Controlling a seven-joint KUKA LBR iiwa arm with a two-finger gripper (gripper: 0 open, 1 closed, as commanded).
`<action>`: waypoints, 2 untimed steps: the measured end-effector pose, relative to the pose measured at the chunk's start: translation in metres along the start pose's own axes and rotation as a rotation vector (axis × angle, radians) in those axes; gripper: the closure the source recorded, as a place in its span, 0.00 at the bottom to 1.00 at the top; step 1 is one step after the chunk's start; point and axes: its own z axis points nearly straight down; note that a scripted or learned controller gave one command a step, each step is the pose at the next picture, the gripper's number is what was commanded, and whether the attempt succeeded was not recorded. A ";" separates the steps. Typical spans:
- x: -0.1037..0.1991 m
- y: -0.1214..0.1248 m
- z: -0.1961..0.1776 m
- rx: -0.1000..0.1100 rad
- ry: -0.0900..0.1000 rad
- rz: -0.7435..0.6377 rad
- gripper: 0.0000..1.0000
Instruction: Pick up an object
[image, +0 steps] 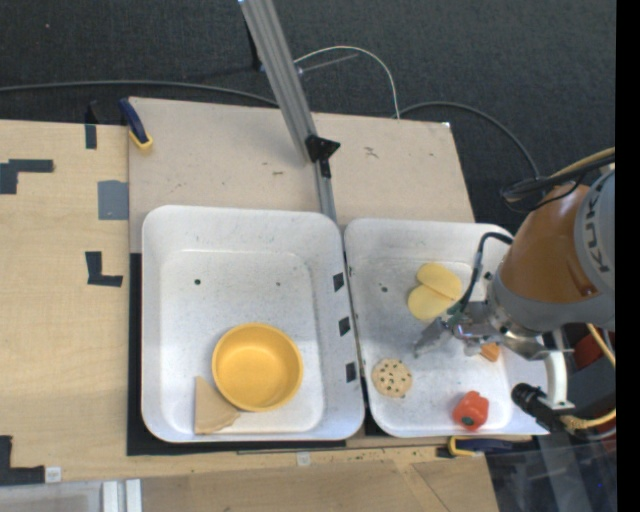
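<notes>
The gripper (450, 330) hangs low in the right bin (400, 235), its fingers apart with nothing between them, and the yellow pieces (435, 290) lie just to their far side, almost touching. A cookie (391, 378) sits nearer and to the left, a red object (471, 409) nearer still; nothing stands between fingers and yellow pieces.
</notes>
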 end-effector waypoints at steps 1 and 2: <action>0.000 0.000 0.046 -0.008 -0.002 0.000 0.00; 0.001 0.000 0.035 -0.006 0.000 0.000 1.00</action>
